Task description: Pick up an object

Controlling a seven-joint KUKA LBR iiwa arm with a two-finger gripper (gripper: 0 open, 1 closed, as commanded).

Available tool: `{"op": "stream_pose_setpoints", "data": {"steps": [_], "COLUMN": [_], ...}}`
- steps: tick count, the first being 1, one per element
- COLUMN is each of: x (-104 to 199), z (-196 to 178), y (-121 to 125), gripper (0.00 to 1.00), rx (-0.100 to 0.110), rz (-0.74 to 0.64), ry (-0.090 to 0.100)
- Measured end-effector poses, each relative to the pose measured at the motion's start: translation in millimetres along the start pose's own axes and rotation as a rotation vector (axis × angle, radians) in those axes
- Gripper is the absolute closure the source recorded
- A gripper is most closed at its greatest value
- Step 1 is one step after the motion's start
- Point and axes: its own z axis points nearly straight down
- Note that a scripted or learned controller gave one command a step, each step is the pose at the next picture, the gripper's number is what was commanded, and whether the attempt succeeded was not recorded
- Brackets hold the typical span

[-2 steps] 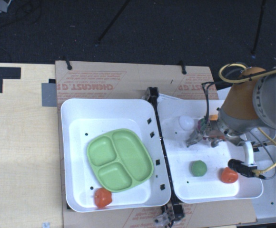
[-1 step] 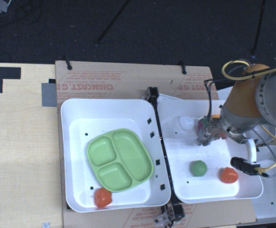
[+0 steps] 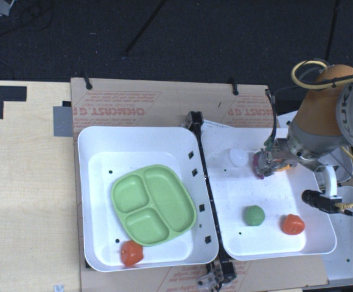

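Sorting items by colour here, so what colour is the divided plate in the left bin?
Light green; the three-compartment plastic plate shows clearly in the camera view.

A green ball (image 3: pixel 254 215) and a red tomato (image 3: pixel 293 224) lay apart in the right bin (image 3: pixel 322 242). Another red one (image 3: pixel 131 253) sat in the left bin (image 3: pixel 97 145).

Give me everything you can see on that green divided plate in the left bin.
The green plate is pale green, looks like matte plastic, with rounded corners and three compartments, one long and two smaller. It lies flat and upright, turned at an angle, on the floor of the left bin. A small red-orange object sits beside its near corner; contact unclear.
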Motion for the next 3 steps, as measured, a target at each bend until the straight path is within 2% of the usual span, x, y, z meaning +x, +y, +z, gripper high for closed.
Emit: {"op": "stream_pose_setpoints", "data": {"steps": [1, 2, 3], "x": [5.4, 4.4, 47.3], "z": [-48.0, -77.5, -75.9], "y": [7.8, 8.2, 10.6], "gripper": [1.00, 1.00, 1.00], "rx": [-0.001, 0.000, 0.004], "rz": [0.000, 0.000, -0.002], "ry": [0.000, 0.000, 0.002]}}
